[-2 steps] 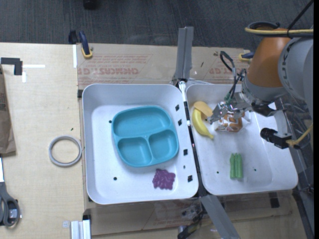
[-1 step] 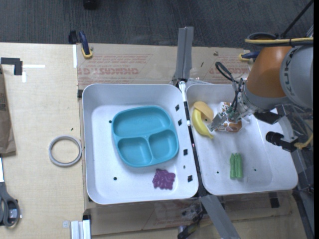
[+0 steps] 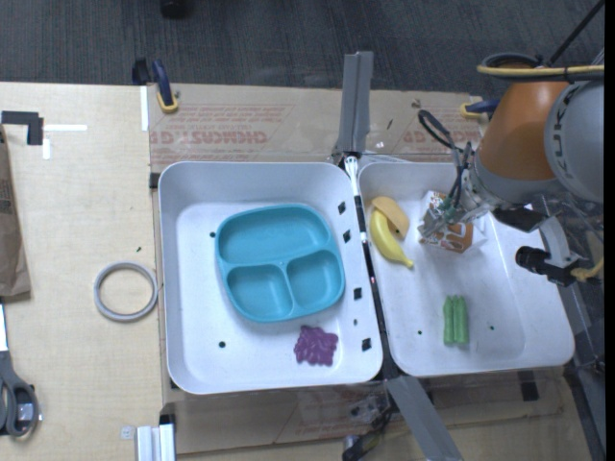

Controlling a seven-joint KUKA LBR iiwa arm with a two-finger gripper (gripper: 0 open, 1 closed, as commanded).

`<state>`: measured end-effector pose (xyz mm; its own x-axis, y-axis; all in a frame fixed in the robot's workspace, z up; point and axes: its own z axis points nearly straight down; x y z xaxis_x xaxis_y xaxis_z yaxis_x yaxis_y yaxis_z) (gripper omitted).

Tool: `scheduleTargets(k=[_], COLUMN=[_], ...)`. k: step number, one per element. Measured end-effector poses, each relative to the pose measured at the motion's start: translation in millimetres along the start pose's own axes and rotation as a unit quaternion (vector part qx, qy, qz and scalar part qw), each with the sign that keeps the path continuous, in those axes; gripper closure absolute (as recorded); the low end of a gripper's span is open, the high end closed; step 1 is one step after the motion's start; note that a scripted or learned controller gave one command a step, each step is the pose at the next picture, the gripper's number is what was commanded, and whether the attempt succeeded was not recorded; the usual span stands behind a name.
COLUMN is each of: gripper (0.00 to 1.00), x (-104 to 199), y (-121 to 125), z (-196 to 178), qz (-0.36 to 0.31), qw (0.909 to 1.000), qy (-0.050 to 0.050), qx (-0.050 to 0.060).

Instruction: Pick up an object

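Item, likely target: small brown-and-white object [image 3: 455, 234], upper part of right bin [image 3: 500, 349], near back wall. Partly covered by gripper [image 3: 440, 221]; identity unclear, maybe small toy carton or food block. Prob. light and rigid, faces perhaps a bit slick. Best hold judged across the two flat sides, mid-height, not on a corner.

Gripper: down at object's left edge, touching or almost. Fingers too tangled w/ object outline to read; open, closed or gripping not determinable. No claim of a hold.

Next nearest: banana [image 3: 388, 230], just left of gripper, lying lengthwise along bin's left wall, stem end toward front. Looks like plastic toy fruit; curved, smooth, liable to roll out of a pinch. Close enough to get nudged.

Further: green ridged piece [image 3: 455, 320], lower centre same bin, well apart from gripper. Narrow, easy to span across short axis.

Arm: grey, orange band [image 3: 519, 133] above wrist, entering from right over bin's back corner.

Left bin [image 3: 183, 286]: teal three-compartment plate [image 3: 280, 262], centre, nothing in compartments. Purple grape cluster [image 3: 316, 346] just in front of plate, on bin floor, not touching.

Bench [image 3: 67, 209], left of bins: grey ring [image 3: 126, 290], flat. Scissors [image 3: 14, 403] at lower left edge, part cut off.

Status, est.: approach made, pickup not yet confirmed.
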<state>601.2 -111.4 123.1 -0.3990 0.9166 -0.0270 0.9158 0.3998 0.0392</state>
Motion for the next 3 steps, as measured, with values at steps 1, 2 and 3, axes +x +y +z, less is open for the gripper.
scheduleTargets(k=[1, 2, 3], gripper=[0.0, 0.0, 0.0], x=[0.5, -21.7, 34.0], y=[-0.3, -80.3, -122.1], z=[0.2, -9.7, 26.5], qz=[0.0, -0.036, -0.043], qw=[1.0, 0.9991, 0.9988], qy=[0.001, 0.014, 0.015], qx=[0.001, 0.019, 0.02])
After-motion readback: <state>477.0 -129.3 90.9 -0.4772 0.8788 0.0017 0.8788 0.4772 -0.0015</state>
